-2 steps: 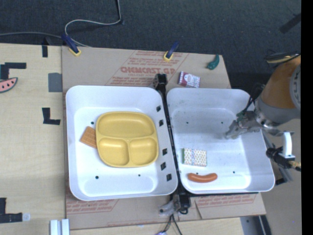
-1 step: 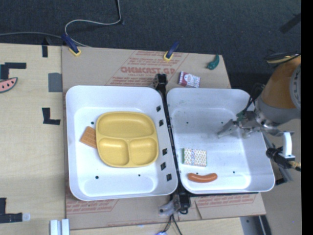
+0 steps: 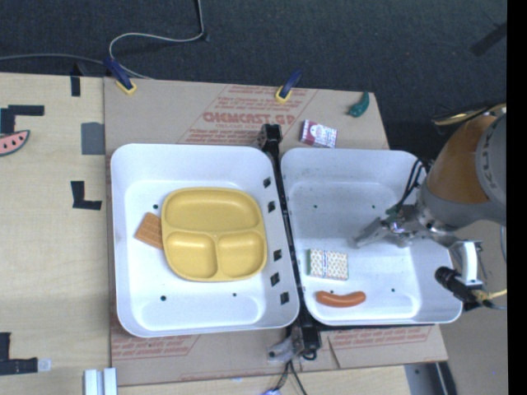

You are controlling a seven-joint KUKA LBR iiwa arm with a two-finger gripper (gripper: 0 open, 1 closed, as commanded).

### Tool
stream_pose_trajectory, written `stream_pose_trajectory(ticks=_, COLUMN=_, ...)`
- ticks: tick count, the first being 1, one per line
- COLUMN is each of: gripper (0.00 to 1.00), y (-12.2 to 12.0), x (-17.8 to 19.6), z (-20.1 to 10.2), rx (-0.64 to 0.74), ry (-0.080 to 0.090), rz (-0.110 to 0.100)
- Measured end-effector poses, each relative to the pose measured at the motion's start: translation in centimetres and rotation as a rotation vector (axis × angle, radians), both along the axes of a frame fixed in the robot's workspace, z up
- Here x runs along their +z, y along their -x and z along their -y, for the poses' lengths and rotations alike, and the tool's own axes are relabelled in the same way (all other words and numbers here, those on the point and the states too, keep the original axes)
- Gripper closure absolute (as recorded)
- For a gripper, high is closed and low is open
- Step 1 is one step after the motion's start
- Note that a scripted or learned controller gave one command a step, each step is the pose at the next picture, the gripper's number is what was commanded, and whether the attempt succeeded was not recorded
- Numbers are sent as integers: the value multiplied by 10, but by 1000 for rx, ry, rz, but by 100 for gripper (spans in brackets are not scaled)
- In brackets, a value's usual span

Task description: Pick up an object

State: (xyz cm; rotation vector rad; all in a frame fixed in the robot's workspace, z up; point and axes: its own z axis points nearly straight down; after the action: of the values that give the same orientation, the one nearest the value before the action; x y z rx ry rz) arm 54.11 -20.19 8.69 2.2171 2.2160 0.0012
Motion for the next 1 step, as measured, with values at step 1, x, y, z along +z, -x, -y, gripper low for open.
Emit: stream_pose_trajectory(ticks=1, gripper=100, y=-1, x=10, z=1, rx=0, ry=2, rz=2)
